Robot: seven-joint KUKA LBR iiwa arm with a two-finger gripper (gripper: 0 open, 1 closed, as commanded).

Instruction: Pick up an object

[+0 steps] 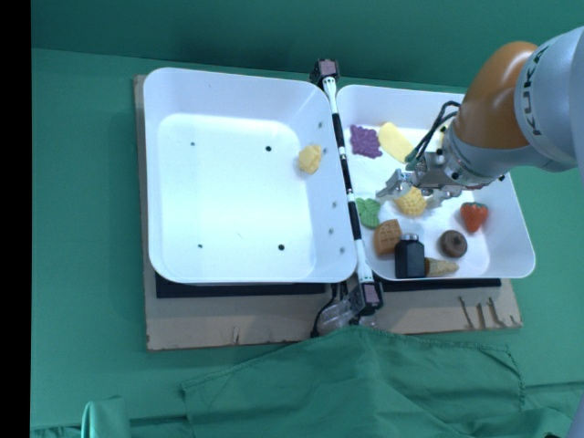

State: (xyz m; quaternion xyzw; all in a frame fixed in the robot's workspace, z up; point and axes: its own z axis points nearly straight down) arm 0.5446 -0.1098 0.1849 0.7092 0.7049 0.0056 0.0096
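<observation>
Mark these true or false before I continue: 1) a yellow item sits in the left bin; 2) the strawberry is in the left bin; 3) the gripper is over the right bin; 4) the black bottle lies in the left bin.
1) True: a yellow item sits by the left bin right wall.
2) False: the strawberry is in the right bin.
3) True: the gripper hangs over a yellow toy there.
4) False: the black bottle is in the right bin.

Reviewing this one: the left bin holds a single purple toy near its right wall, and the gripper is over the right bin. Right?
Not quite. In the camera view the single toy in the left bin is yellow, not purple. It does lie near the right wall, and the gripper is over the right bin.
</observation>
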